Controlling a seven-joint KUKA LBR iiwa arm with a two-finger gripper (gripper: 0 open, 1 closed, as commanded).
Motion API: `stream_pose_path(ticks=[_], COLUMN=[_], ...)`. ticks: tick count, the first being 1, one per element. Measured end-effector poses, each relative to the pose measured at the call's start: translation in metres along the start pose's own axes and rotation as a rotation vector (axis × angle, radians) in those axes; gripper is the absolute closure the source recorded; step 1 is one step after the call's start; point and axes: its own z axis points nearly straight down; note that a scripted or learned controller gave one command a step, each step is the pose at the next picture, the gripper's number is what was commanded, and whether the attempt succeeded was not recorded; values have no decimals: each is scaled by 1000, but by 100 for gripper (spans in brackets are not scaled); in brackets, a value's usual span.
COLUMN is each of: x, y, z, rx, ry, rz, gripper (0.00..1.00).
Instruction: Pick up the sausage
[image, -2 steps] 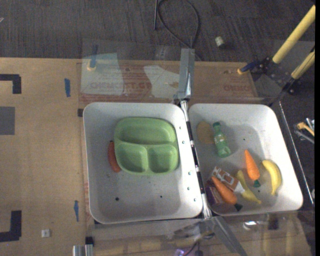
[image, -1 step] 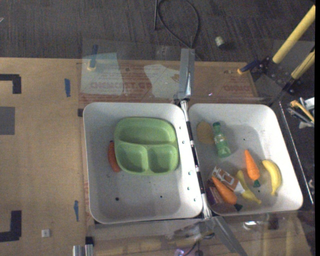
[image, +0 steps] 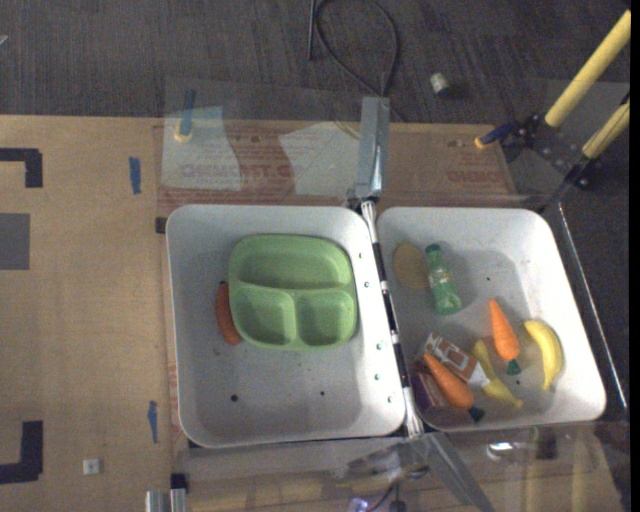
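The sausage (image: 227, 313) is a short reddish-orange link lying lengthwise on the floor of the left bin (image: 200, 390). It rests against the left edge of a green divided plate (image: 292, 291), partly tucked under the plate's rim.
The right bin (image: 560, 270) holds a green bottle (image: 442, 279), a tan disc (image: 409, 266), two carrots (image: 504, 331) (image: 449, 381), a banana (image: 545, 352), a small carton (image: 456, 356) and other toy food. A metal divider (image: 372, 150) runs between the bins at the back.
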Motion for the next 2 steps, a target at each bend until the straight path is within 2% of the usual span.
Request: stream_pose_path(ticks=[1, 2], x=[2, 3], y=[-2, -3], z=[-9, -9], rx=[-1, 0], ry=[-2, -3], rz=[-6, -8], gripper=[100, 0])
